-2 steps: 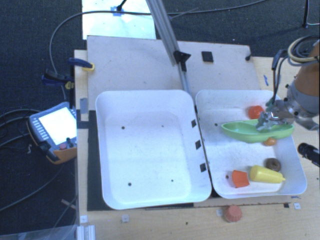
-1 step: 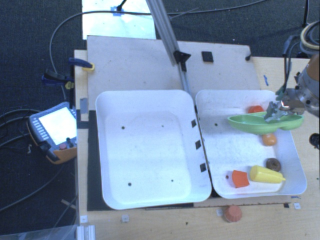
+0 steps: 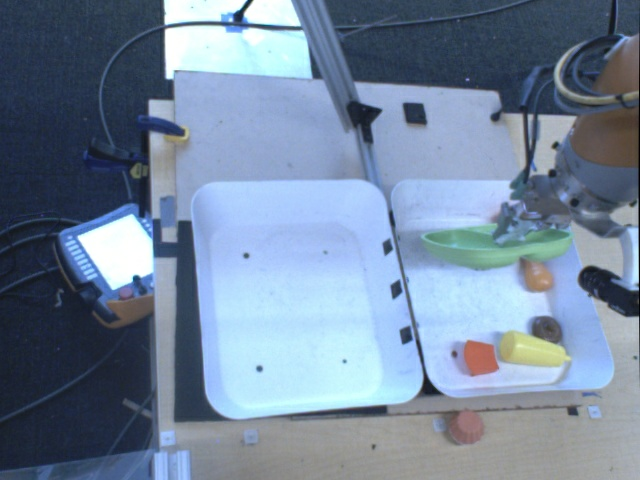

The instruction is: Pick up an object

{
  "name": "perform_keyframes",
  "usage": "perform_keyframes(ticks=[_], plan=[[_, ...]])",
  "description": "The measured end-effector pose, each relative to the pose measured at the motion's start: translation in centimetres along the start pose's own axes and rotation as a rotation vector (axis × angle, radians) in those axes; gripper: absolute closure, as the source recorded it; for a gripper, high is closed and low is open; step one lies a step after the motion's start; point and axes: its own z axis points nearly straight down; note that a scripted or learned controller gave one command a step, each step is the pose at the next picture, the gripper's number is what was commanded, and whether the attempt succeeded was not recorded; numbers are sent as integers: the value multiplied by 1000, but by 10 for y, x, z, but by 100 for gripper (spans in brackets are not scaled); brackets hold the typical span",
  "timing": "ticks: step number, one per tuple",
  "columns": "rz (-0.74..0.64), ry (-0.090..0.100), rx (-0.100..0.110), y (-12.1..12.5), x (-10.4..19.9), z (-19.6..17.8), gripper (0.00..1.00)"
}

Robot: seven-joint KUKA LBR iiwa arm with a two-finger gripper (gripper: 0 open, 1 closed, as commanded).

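Observation:
A shallow green bowl (image 3: 470, 247) is at the back of the right bin (image 3: 440, 313), tilted so that I see it from the side. My gripper (image 3: 520, 224) comes in from the right, its metal fingers shut on the bowl's right rim. Below the bowl lies a small orange piece (image 3: 537, 276). Nearer the front are a brown ring-shaped piece (image 3: 546, 328), a yellow object (image 3: 532, 349) and a red-orange block (image 3: 480, 358).
The left bin (image 3: 290, 288) sits beside the right one, joined by black clips along the shared edge. A slanted metal pole (image 3: 335, 63) stands behind the bins. A reddish disc (image 3: 464, 427) lies on the bench in front of the right bin.

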Motion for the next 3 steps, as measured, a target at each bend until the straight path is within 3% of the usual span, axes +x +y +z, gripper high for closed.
perform_keyframes(ticks=[3], plan=[[-1,0,1,-11,171,32,100]])
